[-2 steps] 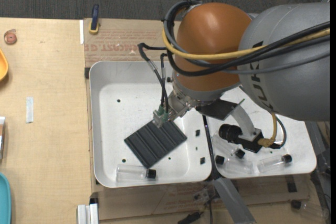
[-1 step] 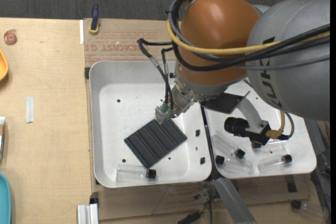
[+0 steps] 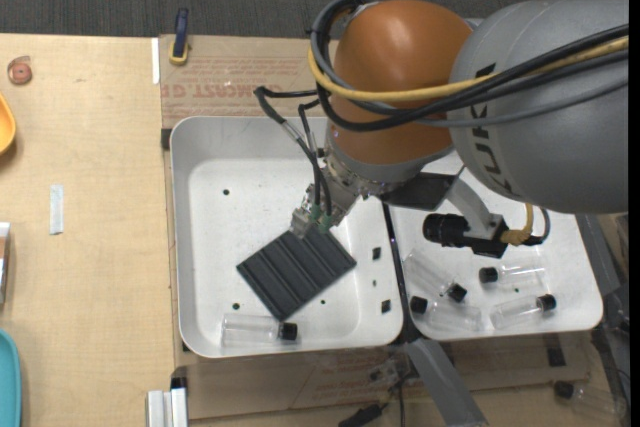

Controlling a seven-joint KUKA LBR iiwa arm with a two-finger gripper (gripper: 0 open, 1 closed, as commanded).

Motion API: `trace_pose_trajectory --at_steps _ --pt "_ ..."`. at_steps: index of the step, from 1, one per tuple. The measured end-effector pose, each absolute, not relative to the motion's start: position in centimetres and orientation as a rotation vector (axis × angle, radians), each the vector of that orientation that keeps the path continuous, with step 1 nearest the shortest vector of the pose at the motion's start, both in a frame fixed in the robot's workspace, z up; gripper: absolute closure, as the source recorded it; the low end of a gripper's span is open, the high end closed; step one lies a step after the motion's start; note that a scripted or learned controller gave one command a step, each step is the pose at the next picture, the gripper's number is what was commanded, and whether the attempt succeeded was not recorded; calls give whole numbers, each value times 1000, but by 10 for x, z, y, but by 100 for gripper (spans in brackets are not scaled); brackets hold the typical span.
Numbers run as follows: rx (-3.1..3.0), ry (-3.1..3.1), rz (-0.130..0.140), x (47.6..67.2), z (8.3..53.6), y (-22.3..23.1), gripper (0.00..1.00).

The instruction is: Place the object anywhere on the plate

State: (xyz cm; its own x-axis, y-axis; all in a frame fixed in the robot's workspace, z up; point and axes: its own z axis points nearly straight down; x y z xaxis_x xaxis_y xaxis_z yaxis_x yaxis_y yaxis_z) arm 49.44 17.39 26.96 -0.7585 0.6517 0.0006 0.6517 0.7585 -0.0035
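Dark ribbed plate (image 3: pixel 296 272) lies tilted in the left bin (image 3: pixel 200 215), the gripper (image 3: pixel 315 218) just above its upper corner. No object is visibly held, so this looks like the approach; a grasp probably comes first. One clear vial (image 3: pixel 258 329) lies below the plate; about four vials (image 3: pixel 500 290) lie in the right bin (image 3: pixel 590 305).

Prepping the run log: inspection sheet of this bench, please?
Surface: two shallow white bins, left bin, right bin, on a cardboard-covered bench.
Job's things: dark ribbed rectangular plate lying tilted in the left bin.
Clutter: clear plastic tube with black cap in the left bin; several similar tubes in the right bin.
Grippers: gripper just above the plate's upper corner.
Cables: yellow and black cables looped round the orange band.
Surroundings: wooden table, left.
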Motion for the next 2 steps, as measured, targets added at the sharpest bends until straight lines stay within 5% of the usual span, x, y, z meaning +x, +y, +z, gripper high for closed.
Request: trace_pose_trajectory --at_steps 1,2 --pt "-995 -2980 3 485 310 184 100" --pt "-869 -3018 3 516 272 199 100"
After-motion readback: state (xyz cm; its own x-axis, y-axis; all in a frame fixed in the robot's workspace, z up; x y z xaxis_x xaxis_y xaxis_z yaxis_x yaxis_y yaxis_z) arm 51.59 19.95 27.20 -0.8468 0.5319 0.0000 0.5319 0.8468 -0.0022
